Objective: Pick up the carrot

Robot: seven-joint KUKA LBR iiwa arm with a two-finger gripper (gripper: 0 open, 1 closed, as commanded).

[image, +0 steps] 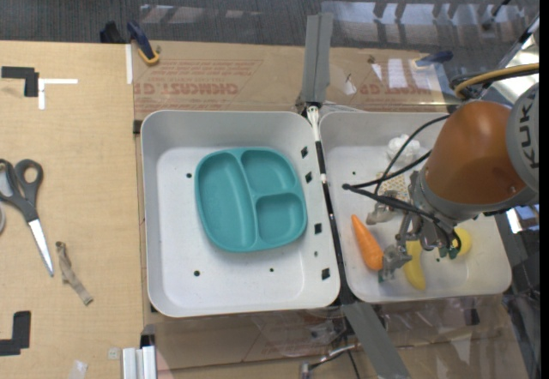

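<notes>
The orange carrot (pixel 368 243) lies in the right bin (pixel 343 274), near its left wall, pointing toward the front. My gripper (pixel 396 261) hangs low over that bin just right of the carrot's front end, beside a yellow item (pixel 415 273). The carrot rests on the bin floor, not between the fingers. The arm's orange band (pixel 472 154) and wrist hide much of the bin's right half.
A teal divided plate (pixel 251 198) sits in the left bin (pixel 163 283). A white object (pixel 399 146) lies at the back of the right bin, and a yellow-green piece (pixel 463 242) sits by the wrist. Scissors (pixel 27 201) lie on the bench at far left.
</notes>
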